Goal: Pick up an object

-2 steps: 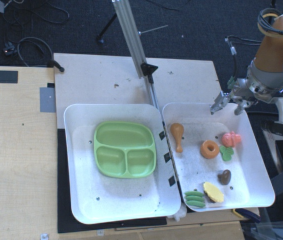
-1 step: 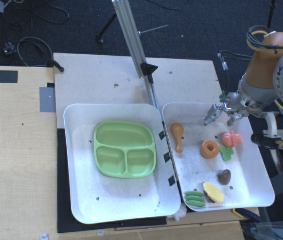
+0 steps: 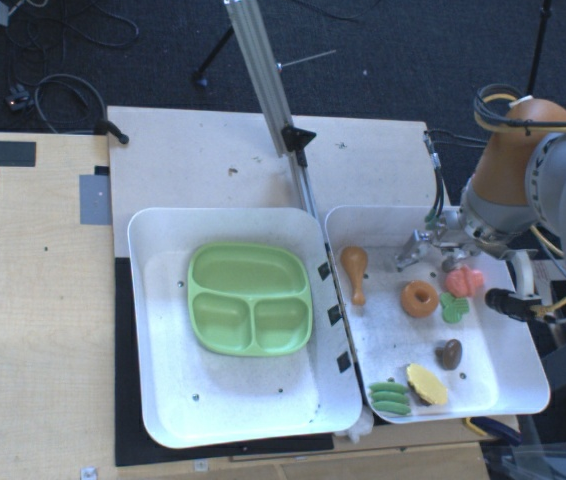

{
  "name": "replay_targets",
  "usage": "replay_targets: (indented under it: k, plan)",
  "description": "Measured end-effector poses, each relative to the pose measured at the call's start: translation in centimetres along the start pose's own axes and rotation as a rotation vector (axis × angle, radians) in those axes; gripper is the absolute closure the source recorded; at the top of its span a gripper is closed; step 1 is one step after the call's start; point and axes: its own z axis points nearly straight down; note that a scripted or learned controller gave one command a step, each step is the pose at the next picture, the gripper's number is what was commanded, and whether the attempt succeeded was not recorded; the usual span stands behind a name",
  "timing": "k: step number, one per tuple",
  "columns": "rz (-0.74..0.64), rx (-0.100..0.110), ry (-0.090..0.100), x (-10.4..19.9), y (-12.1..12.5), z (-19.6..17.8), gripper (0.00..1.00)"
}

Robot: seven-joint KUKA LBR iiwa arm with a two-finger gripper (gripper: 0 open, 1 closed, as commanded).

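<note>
Camera view: hand [image 3: 433,246] low in right bin [image 3: 523,393], finger state can't tell. Pink toy [image 3: 465,281] just beside it, prob. light, stiff plastic, slick; grip across its middle.

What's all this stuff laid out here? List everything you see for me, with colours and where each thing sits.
Bins: two, white, side by side on the bench.
Divided plate: one, green, in the left bin.
Toy drumstick: one, orange-brown, right bin, near its left wall.
Toy doughnut: one, orange, middle of the right bin.
Pink toy: one, pink, right of the doughnut.
Green toy: one, green, just below the pink toy.
Brown toy: one, dark brown, lower right bin.
Yellow toy: one, yellow, near the right bin's front edge.
Pea pod: one, green, left of the yellow toy.
Arm: one, grey and orange, at right.
Hand: one, metal, over the right bin.
</note>
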Motion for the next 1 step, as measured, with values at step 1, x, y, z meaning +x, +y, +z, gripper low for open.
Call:
replay_targets:
  k: [1]
  plan:
    - [0.003, -0.007, -0.002, -0.12, 0.17, -1.44, 1.0]
